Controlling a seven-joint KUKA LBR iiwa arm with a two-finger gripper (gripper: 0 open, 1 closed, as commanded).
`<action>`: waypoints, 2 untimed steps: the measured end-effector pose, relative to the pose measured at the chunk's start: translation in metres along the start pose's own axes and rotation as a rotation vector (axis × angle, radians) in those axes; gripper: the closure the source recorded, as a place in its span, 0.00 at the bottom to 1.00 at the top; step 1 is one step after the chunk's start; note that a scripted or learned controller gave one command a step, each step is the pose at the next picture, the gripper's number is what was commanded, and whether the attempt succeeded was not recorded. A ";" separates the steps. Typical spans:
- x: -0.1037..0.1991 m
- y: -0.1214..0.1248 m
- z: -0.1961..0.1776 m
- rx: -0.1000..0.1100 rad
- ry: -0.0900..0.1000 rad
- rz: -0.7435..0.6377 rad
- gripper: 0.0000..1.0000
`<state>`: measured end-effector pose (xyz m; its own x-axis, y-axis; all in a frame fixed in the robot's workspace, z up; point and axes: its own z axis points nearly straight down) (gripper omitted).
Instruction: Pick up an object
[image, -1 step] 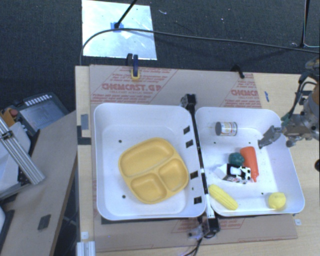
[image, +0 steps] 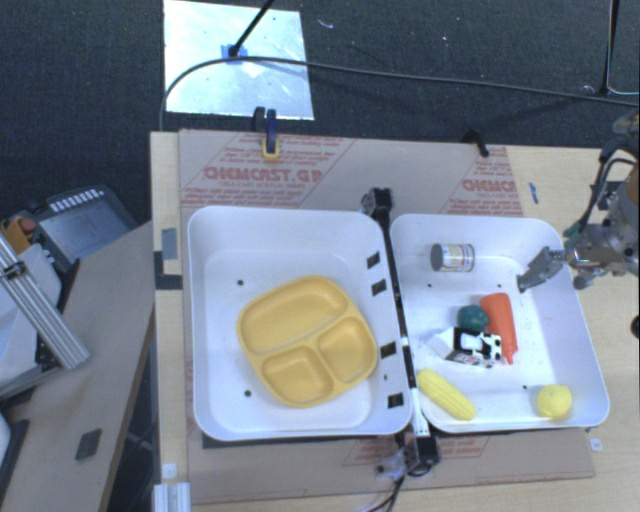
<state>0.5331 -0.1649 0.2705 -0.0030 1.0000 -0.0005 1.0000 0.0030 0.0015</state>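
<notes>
Hovering over the right bin's (image: 590, 345) far right edge, my grey two-finger pincer (image: 535, 270) points into the bin; I cannot tell its state. Nearest it lies an orange plastic carrot (image: 500, 322) mid-bin, touching a dark teal lump (image: 472, 318) and a small black-and-white toy (image: 477, 348). A silver can with a pale label (image: 452, 257) lies on its side near the far edge. Along the near edge sit a yellow corn cob (image: 446, 394) and a yellow lemon (image: 554, 401) in the corner. The left bin (image: 215, 240) holds a yellow three-compartment plate (image: 305, 340).
</notes>
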 end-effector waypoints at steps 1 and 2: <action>-0.010 0.000 0.049 0.003 0.001 0.002 0.00; -0.011 0.007 0.108 0.004 0.001 0.002 0.00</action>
<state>0.5400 -0.1763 0.1623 -0.0014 1.0000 0.0009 1.0000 0.0014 -0.0030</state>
